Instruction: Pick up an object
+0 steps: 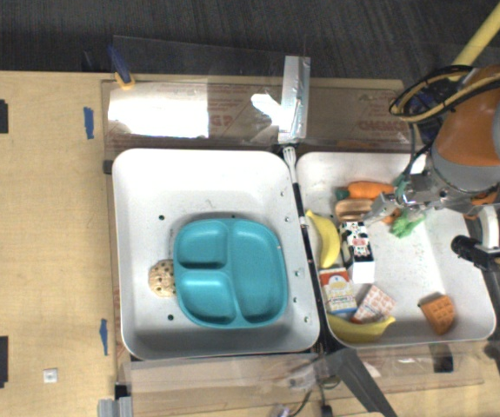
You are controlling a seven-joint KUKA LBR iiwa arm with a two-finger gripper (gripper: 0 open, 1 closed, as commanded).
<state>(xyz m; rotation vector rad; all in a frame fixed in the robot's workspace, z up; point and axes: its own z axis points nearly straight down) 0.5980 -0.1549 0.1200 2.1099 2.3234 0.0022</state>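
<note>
My gripper (399, 201) hangs low over the upper middle of the right bin (467, 333), on the grey arm with the orange band (471, 133). It is right beside the right end of an orange carrot (367, 189), just above a small green piece (405, 224). A brown bun-like item (351, 207) lies just under the carrot. Nothing is visibly held. Further left in this bin lie a yellow banana (326, 240) and a black-and-white carton (357, 241).
The right bin also holds a red-and-white box (337, 289), a pinkish packet (375, 303), a second banana (360, 327) and an orange waffle-like piece (438, 312). The left bin (145, 189) carries a teal divided plate (230, 271) and a cookie (161, 278).
</note>
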